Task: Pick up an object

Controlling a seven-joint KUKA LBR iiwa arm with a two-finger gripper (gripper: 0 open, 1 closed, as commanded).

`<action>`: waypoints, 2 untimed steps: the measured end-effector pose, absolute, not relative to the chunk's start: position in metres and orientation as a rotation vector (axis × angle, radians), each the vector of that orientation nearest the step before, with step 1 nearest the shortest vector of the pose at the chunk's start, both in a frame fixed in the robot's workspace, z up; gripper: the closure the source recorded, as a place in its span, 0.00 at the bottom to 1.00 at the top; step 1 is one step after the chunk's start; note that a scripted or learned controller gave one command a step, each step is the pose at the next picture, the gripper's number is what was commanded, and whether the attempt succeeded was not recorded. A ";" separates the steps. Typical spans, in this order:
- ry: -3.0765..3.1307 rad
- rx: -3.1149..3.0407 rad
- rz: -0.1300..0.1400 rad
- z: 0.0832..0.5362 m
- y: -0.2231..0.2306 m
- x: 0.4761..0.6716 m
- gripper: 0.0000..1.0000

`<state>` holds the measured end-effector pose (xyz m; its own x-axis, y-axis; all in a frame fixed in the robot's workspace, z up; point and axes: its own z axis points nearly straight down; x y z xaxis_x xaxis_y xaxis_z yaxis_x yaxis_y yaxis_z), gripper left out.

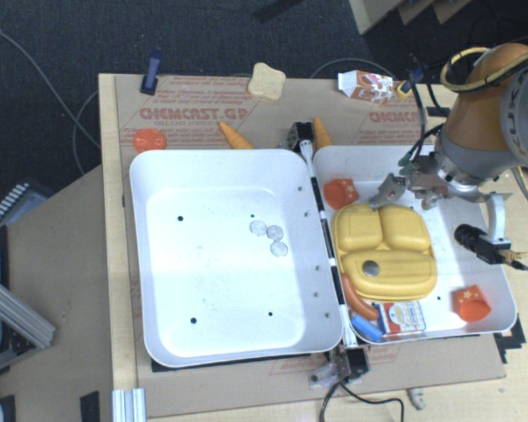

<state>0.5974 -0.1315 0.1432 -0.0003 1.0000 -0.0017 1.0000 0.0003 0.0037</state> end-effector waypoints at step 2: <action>2.204 2.204 0.014 0.094 -0.187 0.502 0.00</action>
<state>0.5022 -0.1871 0.0937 0.0002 0.9999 -0.0104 0.9997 0.0001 0.0235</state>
